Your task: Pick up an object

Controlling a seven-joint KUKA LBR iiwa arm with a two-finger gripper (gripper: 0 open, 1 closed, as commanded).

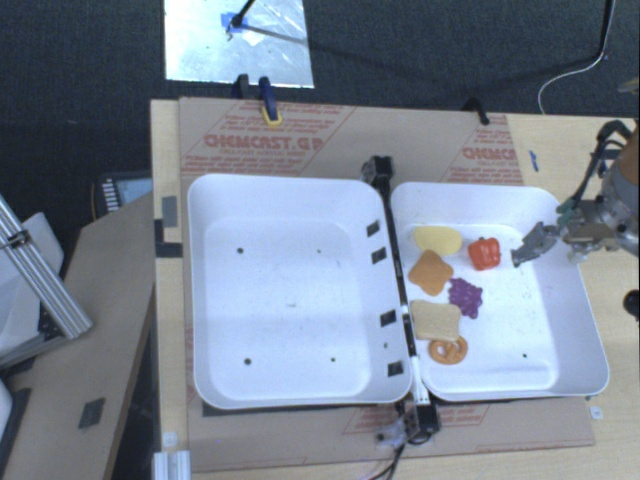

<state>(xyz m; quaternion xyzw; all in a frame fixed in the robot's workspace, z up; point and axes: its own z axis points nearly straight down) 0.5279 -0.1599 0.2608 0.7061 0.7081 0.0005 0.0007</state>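
Plywood bench [330, 133] bears two white bins [290, 193] over dark carpet [80, 48].

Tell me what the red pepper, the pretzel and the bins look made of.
Red pepper: probably moulded plastic toy food, judging by its even, saturated red and slight sheen.
Pretzel: likely plastic too; uniform orange-brown, though too small to be sure.
Bins: thin white plastic by the look, with rounded moulded corners and a smooth, matte to faintly glossy surface.
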